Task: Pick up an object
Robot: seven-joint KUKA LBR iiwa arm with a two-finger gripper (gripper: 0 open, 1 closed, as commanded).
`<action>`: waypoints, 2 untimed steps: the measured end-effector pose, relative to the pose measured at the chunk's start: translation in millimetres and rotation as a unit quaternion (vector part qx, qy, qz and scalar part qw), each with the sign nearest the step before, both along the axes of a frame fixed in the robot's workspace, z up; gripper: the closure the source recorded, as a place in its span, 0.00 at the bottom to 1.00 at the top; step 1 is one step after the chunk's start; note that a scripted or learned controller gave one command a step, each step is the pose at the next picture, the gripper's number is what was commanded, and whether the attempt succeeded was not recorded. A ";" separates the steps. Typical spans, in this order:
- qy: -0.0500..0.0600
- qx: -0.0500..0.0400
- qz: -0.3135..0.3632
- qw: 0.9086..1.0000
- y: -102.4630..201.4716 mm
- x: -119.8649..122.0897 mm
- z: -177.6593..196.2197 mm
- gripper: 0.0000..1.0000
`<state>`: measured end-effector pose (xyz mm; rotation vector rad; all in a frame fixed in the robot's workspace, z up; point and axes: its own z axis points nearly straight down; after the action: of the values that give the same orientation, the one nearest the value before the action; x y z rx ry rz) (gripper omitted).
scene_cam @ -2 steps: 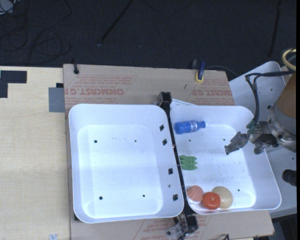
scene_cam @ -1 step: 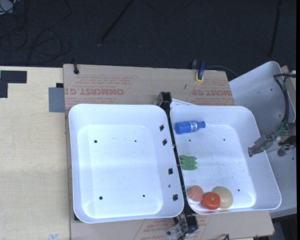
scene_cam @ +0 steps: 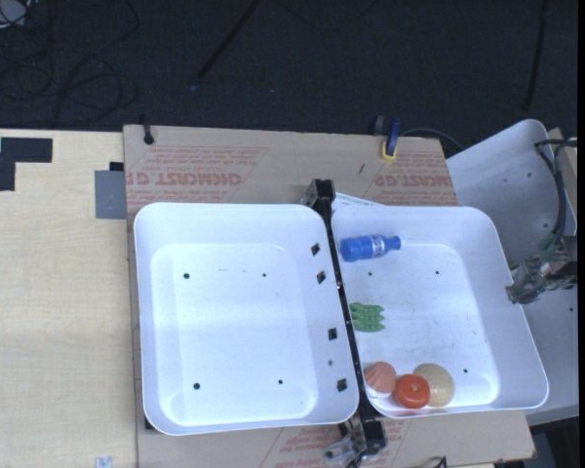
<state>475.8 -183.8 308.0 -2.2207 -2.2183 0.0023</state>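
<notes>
Gripper (scene_cam: 538,281) hovers at the frame's right edge, grip state indiscernible, with the blue bottle (scene_cam: 370,248) and other items unpicked.

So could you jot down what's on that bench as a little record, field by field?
bins: two shallow white bins side by side, left bin and right bin
blue bottle: lying on its side near the right bin's far left corner
green item: by the right bin's left wall, midway
round items: pink piece, red piece and cream piece, clustered in the right bin's near left corner
pincer: at the right bin's right rim, too small to tell open or shut
</notes>
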 end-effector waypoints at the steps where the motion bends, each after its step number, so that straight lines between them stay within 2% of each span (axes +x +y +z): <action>1: -0.002 -0.001 0.000 1.000 -30.7 0.3 27.4 1.00; 2: 0.002 0.001 0.000 1.000 -28.7 -0.4 -29.8 1.00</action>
<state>475.4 -212.5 278.2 -2.2169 -2.2164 0.0051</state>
